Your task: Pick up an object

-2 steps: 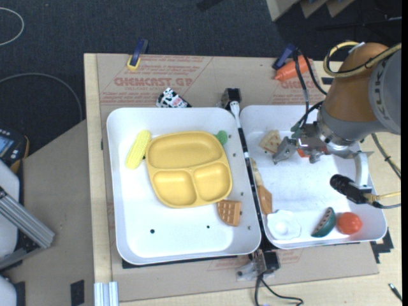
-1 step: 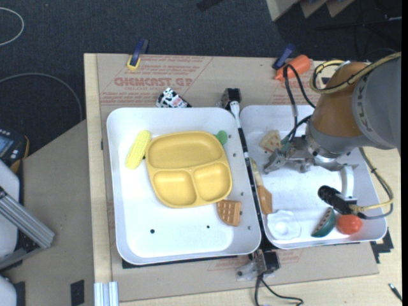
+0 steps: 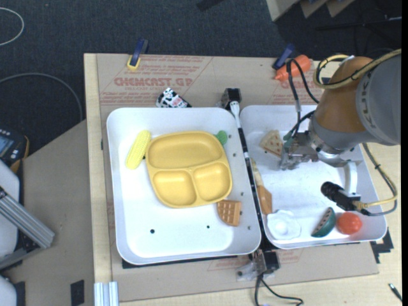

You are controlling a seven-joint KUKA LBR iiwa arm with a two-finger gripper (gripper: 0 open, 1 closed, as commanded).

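Observation:
In the right bin (image 3: 299,116), a tan sandwich wedge (image 3: 272,143) lies near the far left corner. My gripper (image 3: 292,155) hangs just right of the wedge, low over the bin floor, below the orange-banded wrist (image 3: 338,104). An orange-brown piece (image 3: 263,199) leans at the bin's left wall. At the near edge sit a white fried egg (image 3: 282,225), a watermelon slice (image 3: 324,223) and a red tomato (image 3: 349,222). I see nothing held between the fingers.
The left bin (image 3: 127,222) holds a yellow divided plate (image 3: 188,167), a corn cob (image 3: 137,149), a green piece (image 3: 221,136) and a waffle (image 3: 229,212). A black cable fitting (image 3: 338,195) hangs off the arm over the right bin.

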